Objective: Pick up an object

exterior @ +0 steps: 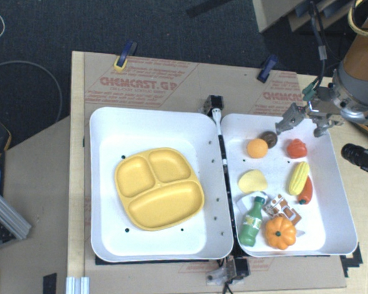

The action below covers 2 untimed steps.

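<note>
The gripper (306,123) hangs with its 2 fingers spread apart and nothing between them, over the far end of the right bin (339,185), where the toy food is gathered. The nearest pieces are the red tomato (297,148), just below and toward the camera from the fingertips, and the orange ball (257,148) with a small brown piece (270,139) beside it, off to the left. The corn cob (298,177) lies further toward the camera, its long axis running roughly near-to-far, so the tomato looks like the shortest descent.
</note>
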### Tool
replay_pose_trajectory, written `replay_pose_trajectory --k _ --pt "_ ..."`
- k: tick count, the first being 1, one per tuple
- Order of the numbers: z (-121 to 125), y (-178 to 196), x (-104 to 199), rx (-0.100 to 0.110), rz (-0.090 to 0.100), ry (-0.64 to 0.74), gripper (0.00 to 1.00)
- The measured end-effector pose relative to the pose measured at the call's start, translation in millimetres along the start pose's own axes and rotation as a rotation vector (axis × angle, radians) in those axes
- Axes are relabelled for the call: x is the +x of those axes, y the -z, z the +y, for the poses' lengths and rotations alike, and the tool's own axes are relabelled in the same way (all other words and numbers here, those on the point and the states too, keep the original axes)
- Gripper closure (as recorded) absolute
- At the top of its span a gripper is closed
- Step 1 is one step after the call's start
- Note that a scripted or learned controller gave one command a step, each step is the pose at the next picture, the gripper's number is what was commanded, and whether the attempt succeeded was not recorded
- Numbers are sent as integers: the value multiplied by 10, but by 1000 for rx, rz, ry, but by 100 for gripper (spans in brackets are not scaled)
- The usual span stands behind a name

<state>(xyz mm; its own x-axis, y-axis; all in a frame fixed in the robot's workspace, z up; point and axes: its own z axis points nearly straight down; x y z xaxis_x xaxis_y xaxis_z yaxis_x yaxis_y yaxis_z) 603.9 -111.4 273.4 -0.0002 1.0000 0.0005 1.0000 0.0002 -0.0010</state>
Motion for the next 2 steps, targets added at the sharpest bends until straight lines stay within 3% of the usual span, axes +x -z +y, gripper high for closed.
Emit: replay_pose_trajectory --k 1,2 --pt "438 -508 294 -2 -1 4 0" --pt "433 -363 275 -7 -2 1 100"
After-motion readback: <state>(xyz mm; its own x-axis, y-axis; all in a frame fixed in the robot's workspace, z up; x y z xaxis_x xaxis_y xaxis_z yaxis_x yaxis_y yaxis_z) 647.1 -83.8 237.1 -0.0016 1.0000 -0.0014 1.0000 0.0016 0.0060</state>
